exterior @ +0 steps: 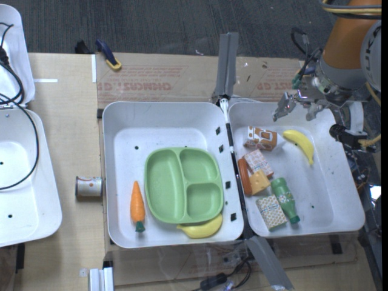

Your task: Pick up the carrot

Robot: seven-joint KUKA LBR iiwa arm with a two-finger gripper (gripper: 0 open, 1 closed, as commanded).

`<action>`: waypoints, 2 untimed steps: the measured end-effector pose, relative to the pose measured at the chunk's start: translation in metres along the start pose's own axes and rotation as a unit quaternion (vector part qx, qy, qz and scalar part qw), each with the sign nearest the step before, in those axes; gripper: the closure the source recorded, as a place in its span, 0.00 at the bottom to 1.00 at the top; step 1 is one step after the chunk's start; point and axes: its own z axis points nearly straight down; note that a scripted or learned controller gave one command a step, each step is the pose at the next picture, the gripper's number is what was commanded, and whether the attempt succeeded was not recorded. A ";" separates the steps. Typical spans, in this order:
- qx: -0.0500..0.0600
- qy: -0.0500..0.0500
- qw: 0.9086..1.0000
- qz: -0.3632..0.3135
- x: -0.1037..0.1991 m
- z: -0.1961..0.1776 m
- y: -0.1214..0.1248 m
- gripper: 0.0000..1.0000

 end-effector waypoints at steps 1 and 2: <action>0.000 0.000 0.992 -0.126 0.039 -0.017 -0.046 0.00; 0.001 0.000 0.969 -0.245 0.100 0.012 -0.093 0.00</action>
